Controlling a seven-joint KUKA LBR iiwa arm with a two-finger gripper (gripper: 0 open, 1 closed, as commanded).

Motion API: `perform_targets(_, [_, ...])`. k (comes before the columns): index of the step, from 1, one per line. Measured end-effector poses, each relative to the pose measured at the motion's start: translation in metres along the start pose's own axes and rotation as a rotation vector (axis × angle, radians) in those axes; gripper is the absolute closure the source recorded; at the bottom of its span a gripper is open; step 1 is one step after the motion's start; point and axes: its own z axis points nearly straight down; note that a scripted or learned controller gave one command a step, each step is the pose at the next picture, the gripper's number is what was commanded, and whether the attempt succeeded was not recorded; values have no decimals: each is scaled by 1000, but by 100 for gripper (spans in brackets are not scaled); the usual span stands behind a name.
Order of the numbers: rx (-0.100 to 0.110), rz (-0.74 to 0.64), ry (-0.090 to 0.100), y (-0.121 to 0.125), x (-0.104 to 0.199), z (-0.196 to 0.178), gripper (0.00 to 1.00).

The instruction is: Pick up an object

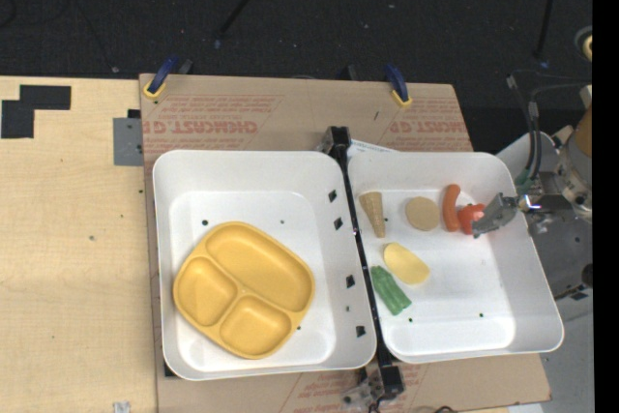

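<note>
Here we are above the bench (77, 237), two white bins side by side on a sheet of printed cardboard (290, 111) held by two blue-and-yellow clamps at its far edge. Take the black divider (353, 247) between the bins as the marker.

Left of the divider, the left bin (179, 179) holds a yellow three-compartment plate (244, 288), sitting towards the near left corner of that bin.

Right of the divider, in the right bin (484, 314), the small things are spread out. Just beside the divider lies a tan cone (373, 212), pointing towards the near side. A little further right, a round tan disc (422, 214). Below those, a pale yellow lump (405, 263), and touching its near left end a green piece (391, 290), closest to the divider of that pair. Furthest from the divider, an orange sausage shape (451, 206) stands lengthwise away from the camera.

And the end effector (481, 218) reaches in from the right rim, low over the bin, its tip right against the orange sausage shape with something red at the tip. Whether it is spread or pressed together, I cannot tell from here; it is too small and dark.
</note>
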Motion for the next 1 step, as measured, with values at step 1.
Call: perform_targets(1, [-1,9,0,35,-10,-1,0])
